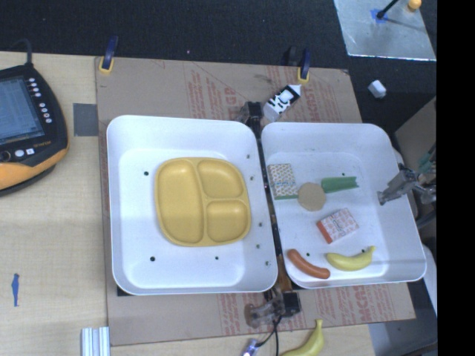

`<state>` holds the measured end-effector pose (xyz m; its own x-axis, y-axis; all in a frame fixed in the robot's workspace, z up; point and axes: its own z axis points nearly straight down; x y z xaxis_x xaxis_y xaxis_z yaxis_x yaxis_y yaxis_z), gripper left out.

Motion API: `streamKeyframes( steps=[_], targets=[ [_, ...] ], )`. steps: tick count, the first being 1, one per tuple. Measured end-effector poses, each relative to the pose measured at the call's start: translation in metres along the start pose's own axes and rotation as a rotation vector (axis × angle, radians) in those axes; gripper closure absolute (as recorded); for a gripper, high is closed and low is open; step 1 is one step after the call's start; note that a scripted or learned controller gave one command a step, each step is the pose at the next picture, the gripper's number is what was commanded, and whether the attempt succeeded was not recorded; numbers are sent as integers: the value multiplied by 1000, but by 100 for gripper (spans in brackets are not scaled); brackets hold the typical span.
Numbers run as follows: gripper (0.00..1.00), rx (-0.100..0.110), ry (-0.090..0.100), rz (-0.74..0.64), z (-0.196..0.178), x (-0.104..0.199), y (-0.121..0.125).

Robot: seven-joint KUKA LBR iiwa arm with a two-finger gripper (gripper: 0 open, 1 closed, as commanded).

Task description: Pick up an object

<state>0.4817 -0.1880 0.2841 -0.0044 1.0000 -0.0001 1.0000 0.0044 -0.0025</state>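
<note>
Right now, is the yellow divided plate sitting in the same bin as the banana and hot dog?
No. The yellow divided plate lies in the left bin, while the banana and hot dog lie in the right bin.

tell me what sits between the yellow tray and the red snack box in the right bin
In the camera view, between the yellow tray and the red snack box lie the bins' adjoining rims and bare white floor; the patterned packet and tan disc sit just above that line.
</note>
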Motion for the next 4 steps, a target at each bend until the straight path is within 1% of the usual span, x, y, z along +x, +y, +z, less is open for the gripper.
streamKeyframes(
  steps=[1,2,3,4],
  targets=[
    [0,4,1,-3,117,82,34],
    [0,-1,0,-2,183,61,32],
    [100,-1,-4,-6,172,59,33],
    [0,-1,-4,-5,172,59,33]
  ],
)
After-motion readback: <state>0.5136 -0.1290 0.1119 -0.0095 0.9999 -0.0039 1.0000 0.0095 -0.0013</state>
